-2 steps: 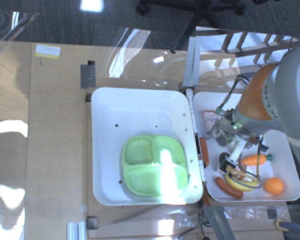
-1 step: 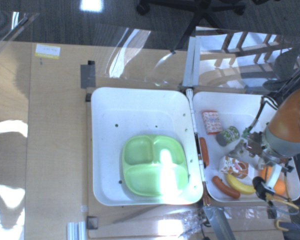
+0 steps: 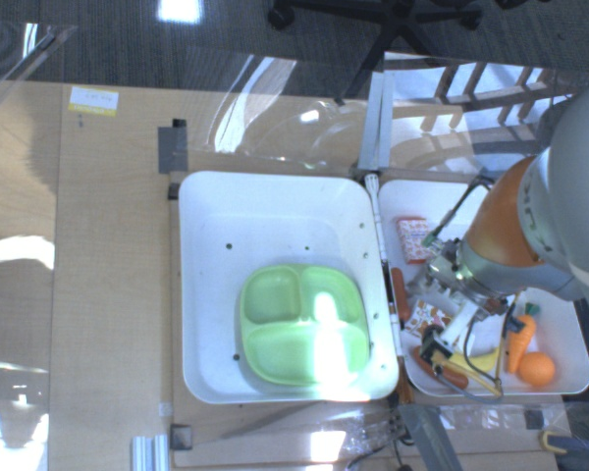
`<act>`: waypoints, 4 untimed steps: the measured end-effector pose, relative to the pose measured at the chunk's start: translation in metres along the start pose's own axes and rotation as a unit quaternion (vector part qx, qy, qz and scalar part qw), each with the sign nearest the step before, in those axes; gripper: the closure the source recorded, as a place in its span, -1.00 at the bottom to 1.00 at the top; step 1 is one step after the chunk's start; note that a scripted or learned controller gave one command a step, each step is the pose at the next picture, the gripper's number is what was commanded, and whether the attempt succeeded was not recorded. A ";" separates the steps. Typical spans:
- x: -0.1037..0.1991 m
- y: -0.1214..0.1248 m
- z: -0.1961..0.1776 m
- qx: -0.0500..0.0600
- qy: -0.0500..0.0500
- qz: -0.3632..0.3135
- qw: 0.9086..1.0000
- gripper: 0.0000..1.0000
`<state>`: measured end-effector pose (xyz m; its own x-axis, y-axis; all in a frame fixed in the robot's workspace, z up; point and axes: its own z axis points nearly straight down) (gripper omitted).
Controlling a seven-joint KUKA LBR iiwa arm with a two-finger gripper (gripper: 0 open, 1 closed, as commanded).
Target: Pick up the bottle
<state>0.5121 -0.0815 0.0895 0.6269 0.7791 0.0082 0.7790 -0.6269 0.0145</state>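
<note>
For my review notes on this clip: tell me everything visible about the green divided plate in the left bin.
The green divided plate is pale green, plastic-looking, with rounded corners and three compartments: two upper, one wide lower. It lies flat in the near half of the left bin, close to its front wall. A bright glare streak crosses its middle. Nothing shows inside it, and the gripper is away in the right bin.

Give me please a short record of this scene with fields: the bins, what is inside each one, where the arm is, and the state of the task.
left bin: holds a green divided plate, under glare
right bin: holds several small items, among them an orange ball, a carrot-like piece and a red-and-white packet
arm: reaches in from the right, over the right bin
gripper: low among the items; what it touches is unclear
bottle: cannot be picked out in the clutter
task state: no pickup visible
</note>
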 end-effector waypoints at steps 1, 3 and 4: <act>-0.041 0.123 -0.034 0.004 -0.006 0.335 0.942 -1.00; 0.029 -0.051 -0.096 0.005 -0.004 0.336 0.942 -1.00; 0.167 0.015 -0.093 0.005 -0.004 0.225 0.974 -1.00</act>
<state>0.6266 0.0396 0.1842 0.9053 0.4248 0.0028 0.4248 -0.9053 0.0023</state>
